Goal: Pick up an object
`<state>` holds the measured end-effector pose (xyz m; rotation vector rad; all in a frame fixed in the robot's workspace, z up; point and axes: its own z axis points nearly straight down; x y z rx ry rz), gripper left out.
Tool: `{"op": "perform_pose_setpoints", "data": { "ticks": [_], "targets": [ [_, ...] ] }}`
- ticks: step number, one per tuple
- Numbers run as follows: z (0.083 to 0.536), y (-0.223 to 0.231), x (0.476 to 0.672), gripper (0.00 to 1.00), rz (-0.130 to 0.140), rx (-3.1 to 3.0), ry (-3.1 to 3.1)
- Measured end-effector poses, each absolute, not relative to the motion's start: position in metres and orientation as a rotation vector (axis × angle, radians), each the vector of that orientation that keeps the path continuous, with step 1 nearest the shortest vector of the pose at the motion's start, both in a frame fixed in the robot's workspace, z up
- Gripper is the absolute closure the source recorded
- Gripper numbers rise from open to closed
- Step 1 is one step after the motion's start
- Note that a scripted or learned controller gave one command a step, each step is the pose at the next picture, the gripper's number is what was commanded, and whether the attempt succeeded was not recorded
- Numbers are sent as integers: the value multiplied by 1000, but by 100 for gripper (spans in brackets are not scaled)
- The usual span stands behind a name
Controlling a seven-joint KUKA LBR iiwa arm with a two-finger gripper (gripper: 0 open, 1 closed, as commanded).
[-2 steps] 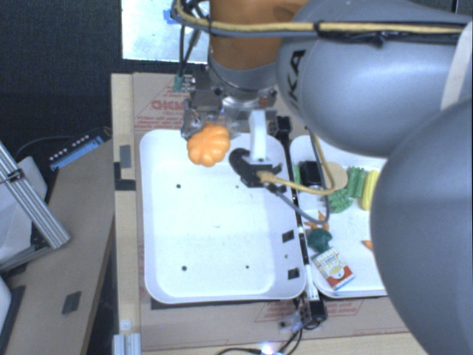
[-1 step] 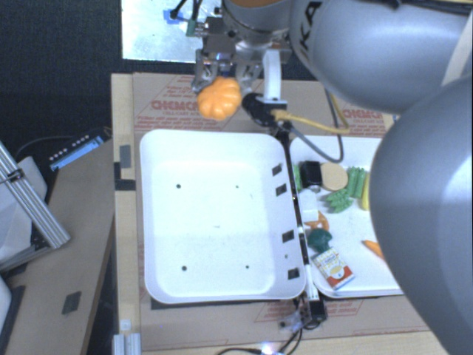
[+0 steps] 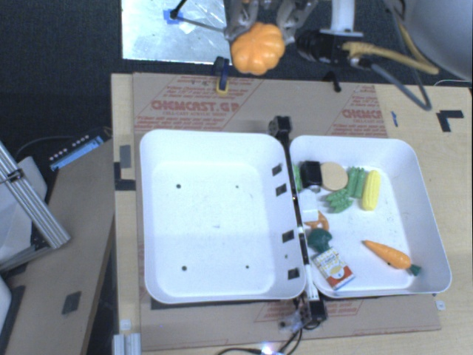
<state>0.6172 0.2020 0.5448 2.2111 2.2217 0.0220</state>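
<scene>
1 pumpkin clamped between the fingers of the gripper, raised high, well clear of the 2 bins. Probably lifted to finish the pick, leaving carrot and corn below.

Bright even light, glare on white bins, slightly soft focus

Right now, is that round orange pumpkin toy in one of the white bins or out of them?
Out. The round orange pumpkin toy hangs between the gripper fingers, above the bench beyond the shallow white bins.
</scene>
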Motion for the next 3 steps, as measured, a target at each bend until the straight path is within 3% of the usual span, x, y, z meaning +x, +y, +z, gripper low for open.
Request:
{"op": "perform_pose_setpoints", "data": {
  "ticks": [1,2,3],
  "targets": [
    [520,101,670,100,1,2225,2214],
    [320,112,667,100,-15,2226,2227],
    [298,179,668,100,2,2213,2231]
  ]
}}
